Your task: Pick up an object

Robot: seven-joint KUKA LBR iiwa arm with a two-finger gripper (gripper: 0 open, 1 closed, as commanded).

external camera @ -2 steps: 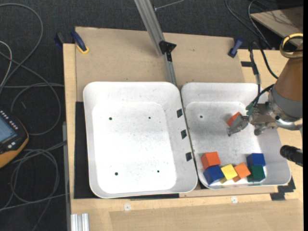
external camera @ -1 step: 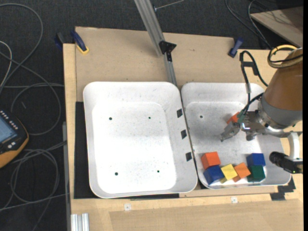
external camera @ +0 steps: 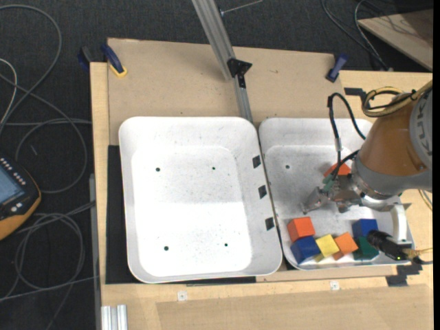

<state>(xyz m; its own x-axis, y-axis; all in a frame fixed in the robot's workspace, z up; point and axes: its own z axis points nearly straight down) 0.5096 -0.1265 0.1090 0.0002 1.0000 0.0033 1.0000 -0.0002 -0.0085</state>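
End effector [external camera: 328, 192] low in the right bin [external camera: 289, 139]
Its grip state cannot be told; 1 orange block [external camera: 300, 227] lies near.

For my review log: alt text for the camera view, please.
The arm's claw hangs low in the right bin, above a cluster of coloured blocks in its near corner. The left bin sits alongside.

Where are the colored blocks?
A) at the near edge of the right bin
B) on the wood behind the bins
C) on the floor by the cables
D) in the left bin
A, because the orange block, the yellow block and the blue block sit together along the near edge of the right bin.
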